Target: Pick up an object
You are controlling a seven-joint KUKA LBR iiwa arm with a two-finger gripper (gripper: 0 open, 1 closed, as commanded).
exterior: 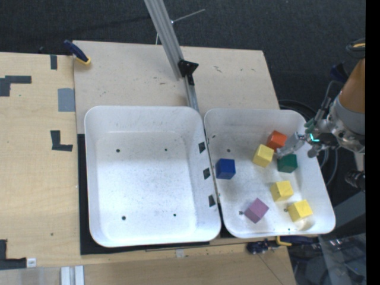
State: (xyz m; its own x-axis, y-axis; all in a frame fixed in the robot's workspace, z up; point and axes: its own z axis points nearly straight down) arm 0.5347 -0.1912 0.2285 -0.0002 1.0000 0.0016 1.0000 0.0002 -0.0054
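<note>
The gripper [310,139] hangs at the right bin's [237,120] far right edge; whether it is open I cannot tell; the green block [287,162], seemingly nearest, lies just inward of it, beside the orange block [276,139].

Wooden bench [148,76], dark carpet floor [267,16], metal pole [160,22].

place: robot lab | cues: plywood bench [148,76], white bins [101,123], toy blocks [225,168]
</note>
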